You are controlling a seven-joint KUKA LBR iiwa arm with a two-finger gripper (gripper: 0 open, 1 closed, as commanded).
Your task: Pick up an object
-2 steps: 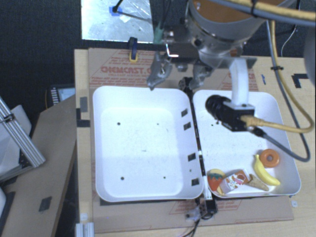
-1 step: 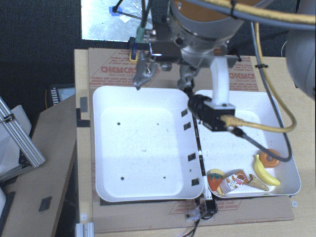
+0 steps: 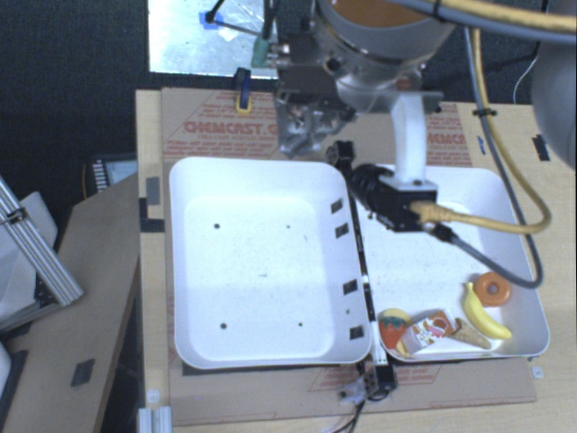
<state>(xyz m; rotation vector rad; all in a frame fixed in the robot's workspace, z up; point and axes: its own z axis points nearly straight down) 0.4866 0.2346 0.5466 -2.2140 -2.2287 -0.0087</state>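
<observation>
The things to choose from lie bunched in the near corner of the right-hand shallow white plastic bin (image 3: 505,197), well away from the pincer (image 3: 305,138) and on the side of it toward the camera and the arm's base: a curved yellow toy banana (image 3: 481,314), a round orange toy fruit with a dark centre (image 3: 491,288) touching the banana's upper end, a small tan cone-shaped piece (image 3: 468,335) just beside the banana's lower curve, a red and white printed packet (image 3: 427,330) next to that, and a rounded orange-red toy with a yellow top (image 3: 392,326) pressed near the divider between the bins. The pincer itself hangs high over the far edge of the left-hand shallow white plastic bin (image 3: 189,242), above the brown printed cardboard sheet (image 3: 216,124) that covers the worktop, and its metal tip is a blur, so whether it is spread or closed I cannot tell; nothing is seen between its tips. A black cable bundle with a yellow hose (image 3: 478,224) trails from the grey wrist across the right bin. Judging by this, the task sits at its opening step: no object chosen or approached, the arm raised and off target. The next move calls for a long travel across the divider to the near right corner, then a descent onto one piece; the banana or the orange fruit look easiest, though the crowding means a neighbour could be nudged.
</observation>
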